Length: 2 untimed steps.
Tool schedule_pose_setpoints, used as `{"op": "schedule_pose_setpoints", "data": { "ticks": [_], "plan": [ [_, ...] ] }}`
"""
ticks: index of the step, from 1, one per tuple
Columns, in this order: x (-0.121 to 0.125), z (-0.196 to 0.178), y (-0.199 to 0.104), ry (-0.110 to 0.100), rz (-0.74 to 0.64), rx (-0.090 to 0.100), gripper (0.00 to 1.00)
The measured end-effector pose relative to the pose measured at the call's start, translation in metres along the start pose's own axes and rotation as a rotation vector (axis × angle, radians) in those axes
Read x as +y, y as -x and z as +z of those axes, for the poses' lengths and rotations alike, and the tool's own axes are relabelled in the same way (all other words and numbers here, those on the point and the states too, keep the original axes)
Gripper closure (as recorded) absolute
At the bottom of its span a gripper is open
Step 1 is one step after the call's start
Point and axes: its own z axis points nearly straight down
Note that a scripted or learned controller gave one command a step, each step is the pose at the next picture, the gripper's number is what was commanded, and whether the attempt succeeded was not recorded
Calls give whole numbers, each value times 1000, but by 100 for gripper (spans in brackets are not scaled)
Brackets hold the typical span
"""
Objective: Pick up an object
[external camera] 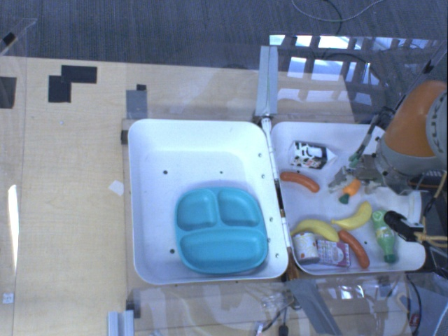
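Landmark: right bin [281, 161], shallow, white, on the pale wooden counter [63, 187].

1. Left bin [150, 208]: white, touching the right bin along their shared wall. Contains one blue divided plate [221, 230], three compartments, lying flat toward the near end.
2. Black-and-white carton [310, 155]: far part of the right bin, on its side.
3. Sausage [299, 181]: reddish-orange, near the right bin's left wall, just in front of the carton.
4. Carrot [350, 189]: small, orange with a green end, middle of the right bin, directly below the tool.
5. Yellow banana [355, 218]: curved, centre of the right bin, in front of the carton and carrot.
6. Second banana [315, 227]: near-left part of the right bin, beside item 5.
7. Can [305, 247]: near-left corner of the right bin, touching the second banana.
8. Pink packet [333, 253]: flat, near wall of the right bin, just beside the can.
9. Second sausage [355, 248]: red, near wall, just beside the packet.
10. Green bottle [384, 236]: near-right corner of the right bin, lying down.
11. Arm [414, 128]: grey with orange band, over the right bin's right side.
12. Tool [348, 177]: low over the middle of the right bin, at the carrot; cannot tell whether open or closed, nor whether it touches the carrot.
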Motion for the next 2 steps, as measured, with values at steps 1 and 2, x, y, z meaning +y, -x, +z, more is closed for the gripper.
{"op": "schedule_pose_setpoints", "data": {
  "ticks": [1, 2],
  "plan": [
    [2, -12, -1, 6, -1, 1, 100],
    [-6, -124, -31, -5, -70, 1, 100]
  ]
}}
